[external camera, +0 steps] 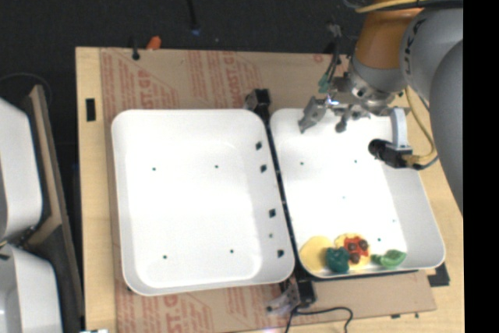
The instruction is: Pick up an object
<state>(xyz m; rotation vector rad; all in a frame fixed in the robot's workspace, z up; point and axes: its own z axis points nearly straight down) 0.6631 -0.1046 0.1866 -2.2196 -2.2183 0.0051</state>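
While the two white bins sit side by side on the bench (187,82), they differ in what they carry. Furthest left, the left bin (195,199) shows bare white floor marked by a few small dark dots, and a row of black clips (269,191) runs down the seam where its right wall meets its neighbour.

Next comes the right bin (351,183), whose load is gathered against its near wall. A pale yellow piece (313,252) lies leftmost in that cluster, touching a teal object (337,260). Just behind and to the right of the teal one sits a small red and dark object (357,246), and a green object (389,257) lies at the right end, near the bin's corner.

Well apart from that cluster, at the far edge of the right bin, hangs the gripper (326,121), below the arm's orange band (390,23). Its two fingers are spread, with nothing between them, their tips over the bin's far left corner.
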